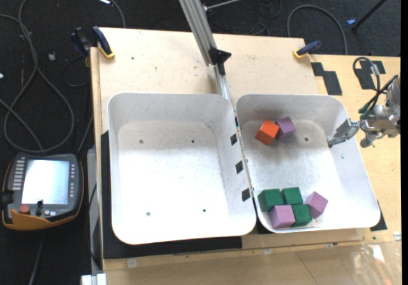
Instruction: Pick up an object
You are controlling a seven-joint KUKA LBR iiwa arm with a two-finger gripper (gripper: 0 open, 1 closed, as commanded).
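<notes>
In the right bin [366, 196], an orange cube [268, 131] and a small purple cube [286, 126] touch each other near the back. At the front lies a tight cluster of three green cubes [292, 196] and two purple cubes [282, 215]. My gripper [355, 136] hangs over the right bin's right rim, well to the right of the orange cube. Its fingers [340, 135] are spread open with nothing between them.
The left bin [116, 150] sits beside the right one. A slanted metal pole [194, 13] comes down to the divide between the bins. Yellow-tipped clamps [102, 43] grip the bench's back corners. A teach pendant [41, 189] lies on the floor at left.
</notes>
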